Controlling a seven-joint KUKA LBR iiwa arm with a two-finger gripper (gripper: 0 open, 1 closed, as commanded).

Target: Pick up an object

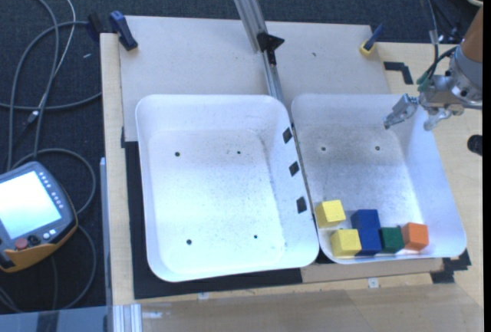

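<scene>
1. The gripper [418, 113] hangs over the far right rim of the right bin [430, 169], well apart from the blocks. Its two fingers stand apart with nothing between them — a stance that suits an approach, not a carry.
2. The candidate objects lie clustered at the near edge of the right bin: a yellow block [332, 212], a second yellow block [345, 241], a blue block [367, 229], a green block [392, 238] and an orange block [415, 235].
3. The blocks sit touching or just beside one another, likely gathered there by the slope of the bin wall. This packing leaves little room for a finger between them.
4. The first yellow block, at the cluster's left end, has the most open sides and appears the easiest target.
5. Obstacles near the right bin: the near wall just behind the cluster, and a metal pole [244, 1] rising beyond the seam with the left bin [215, 185].
6. A teach pendant [31, 212] lies well left of the right bin — off the bench.
</scene>
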